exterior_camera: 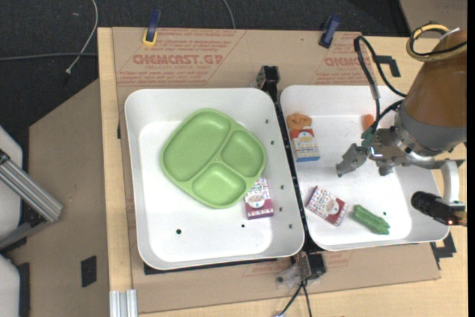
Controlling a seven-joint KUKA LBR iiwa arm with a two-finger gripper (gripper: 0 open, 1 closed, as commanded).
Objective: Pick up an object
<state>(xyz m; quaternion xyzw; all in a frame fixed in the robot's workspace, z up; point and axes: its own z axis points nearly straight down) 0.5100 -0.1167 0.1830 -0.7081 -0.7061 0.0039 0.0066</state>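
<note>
In the right bin (415,230), a small patterned packet (326,205) lies just beside a green pickle-shaped toy (370,220), with a carton (303,142) farther up. The hand (365,158) hangs above bare floor between them, fingers spread and grasping nothing. As I judge it, a straight descent would likely close on air, or nudge the packet against the green toy. The left bin (141,159) holds a green divided plate (214,158) and another small packet (258,200).
</note>
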